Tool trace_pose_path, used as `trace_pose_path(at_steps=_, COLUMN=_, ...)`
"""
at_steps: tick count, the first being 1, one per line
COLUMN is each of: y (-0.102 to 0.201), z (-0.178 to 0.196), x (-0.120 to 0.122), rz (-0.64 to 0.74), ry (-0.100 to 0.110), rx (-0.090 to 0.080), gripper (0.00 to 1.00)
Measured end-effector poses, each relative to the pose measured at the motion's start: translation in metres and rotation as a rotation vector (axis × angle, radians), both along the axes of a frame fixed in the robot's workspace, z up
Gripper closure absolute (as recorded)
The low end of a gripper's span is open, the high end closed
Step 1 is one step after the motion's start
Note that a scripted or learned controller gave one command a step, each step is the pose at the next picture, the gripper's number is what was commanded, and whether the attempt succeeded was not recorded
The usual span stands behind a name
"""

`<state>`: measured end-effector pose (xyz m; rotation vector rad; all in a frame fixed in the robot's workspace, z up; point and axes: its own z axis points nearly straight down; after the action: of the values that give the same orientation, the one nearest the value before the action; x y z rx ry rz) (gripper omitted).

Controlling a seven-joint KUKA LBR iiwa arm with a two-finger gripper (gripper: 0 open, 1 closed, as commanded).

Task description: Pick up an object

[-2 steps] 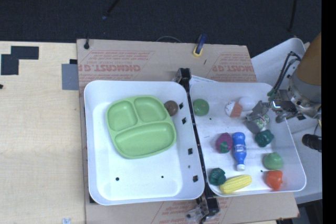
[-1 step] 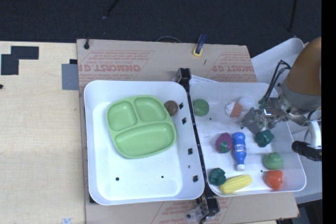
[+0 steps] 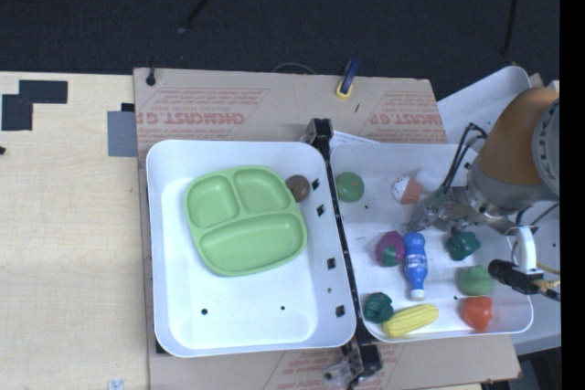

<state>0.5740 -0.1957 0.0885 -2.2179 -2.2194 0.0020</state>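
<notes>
The gripper hung low over the right bin, near its far-right part; its fingers were a dark tangle, and whether they stood wide or narrow I could not tell. Nothing showed between them. The arm came in from the right, its orange band above the wrist.

Closest to the gripper lay a dark green piece just to its right and a purple piece to its left, with a blue bottle beside the purple one, lying lengthwise toward the near edge. A white-and-orange piece sat just beyond the gripper, and a green ball farther left, near the wall between the bins. Along the near rim lay a corn cob, a dark green lump touching its left end, a red piece and a pale green lump above it. Some open floor remained in the bin's middle.

The left bin held a green divided plate and a brown ball at the plate's far right corner; its near half lay bare.
</notes>
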Motion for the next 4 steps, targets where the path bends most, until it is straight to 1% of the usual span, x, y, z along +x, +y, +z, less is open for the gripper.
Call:
trace_pose_path(at_steps=1, y=-0.001, z=0.012, x=0.000, rz=-0.003, ry=-0.001, rx=0.000, gripper=1.00)
trace_pose_path(at_steps=2, y=-0.006, z=0.057, x=-0.005, rz=-0.008, ry=-0.006, rx=-0.003, gripper=1.00)
trace_pose_path(at_steps=4, y=-0.004, z=0.142, x=-0.005, rz=0.000, ry=-0.007, rx=-0.003, gripper=1.00)
